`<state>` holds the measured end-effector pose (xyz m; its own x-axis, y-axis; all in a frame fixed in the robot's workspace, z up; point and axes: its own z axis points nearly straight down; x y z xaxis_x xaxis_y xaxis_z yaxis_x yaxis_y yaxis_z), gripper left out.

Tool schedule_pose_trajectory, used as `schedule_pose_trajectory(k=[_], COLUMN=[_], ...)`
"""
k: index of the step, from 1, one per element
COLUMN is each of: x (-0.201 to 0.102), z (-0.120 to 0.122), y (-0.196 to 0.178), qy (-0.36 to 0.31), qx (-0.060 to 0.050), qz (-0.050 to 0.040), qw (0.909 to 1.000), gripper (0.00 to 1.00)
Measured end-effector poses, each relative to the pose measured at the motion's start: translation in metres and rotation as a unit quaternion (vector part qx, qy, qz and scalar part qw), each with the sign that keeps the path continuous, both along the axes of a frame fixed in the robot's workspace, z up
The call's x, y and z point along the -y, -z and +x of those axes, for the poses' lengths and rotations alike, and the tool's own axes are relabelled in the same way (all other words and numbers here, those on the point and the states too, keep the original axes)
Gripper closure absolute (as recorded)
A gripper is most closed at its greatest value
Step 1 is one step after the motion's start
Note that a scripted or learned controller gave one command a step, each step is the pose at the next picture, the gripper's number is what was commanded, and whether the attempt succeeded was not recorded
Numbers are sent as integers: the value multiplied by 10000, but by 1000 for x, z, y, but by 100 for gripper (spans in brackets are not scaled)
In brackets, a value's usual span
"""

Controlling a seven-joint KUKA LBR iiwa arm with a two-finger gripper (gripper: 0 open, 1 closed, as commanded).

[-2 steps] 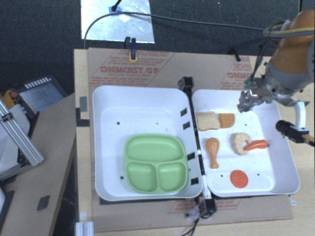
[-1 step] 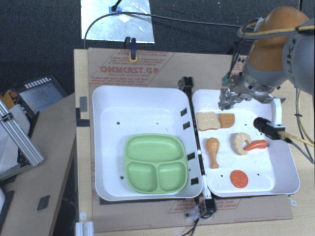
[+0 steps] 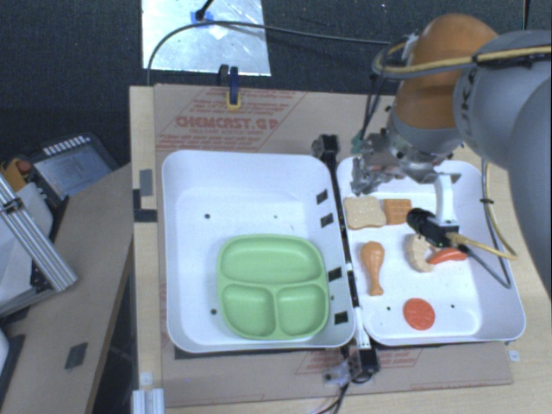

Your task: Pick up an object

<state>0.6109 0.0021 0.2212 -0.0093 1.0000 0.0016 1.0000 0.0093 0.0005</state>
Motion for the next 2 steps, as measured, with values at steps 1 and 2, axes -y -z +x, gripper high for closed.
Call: schedule_pose_trajectory(k=[1,2], x=[-58,-107], z=[-5,8], y=[-6,-12], qy=[-3,-1], qx=[6,16], qz=[3,6], qw=[10000,10000], gripper=[100,100])
